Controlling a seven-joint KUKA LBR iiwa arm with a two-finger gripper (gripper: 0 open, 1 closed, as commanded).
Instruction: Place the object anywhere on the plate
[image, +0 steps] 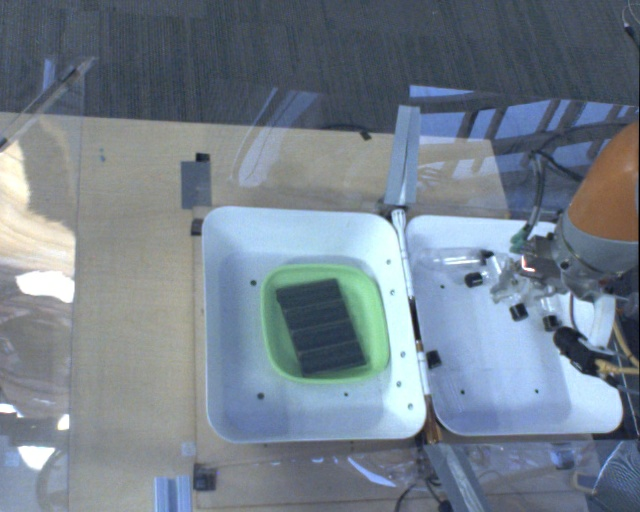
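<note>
Ribbed dark block (319, 327) on square green plate (274, 345)

text: none legible | labels: none | numbers: none | checked: bins, plate, dark block, bench

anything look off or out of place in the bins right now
Nothing stands out. The dark ridged block lies flat on the green plate in the left bin, turned slightly askew to the plate's edges but fully inside its rim. The gripper is over the right bin.
</note>
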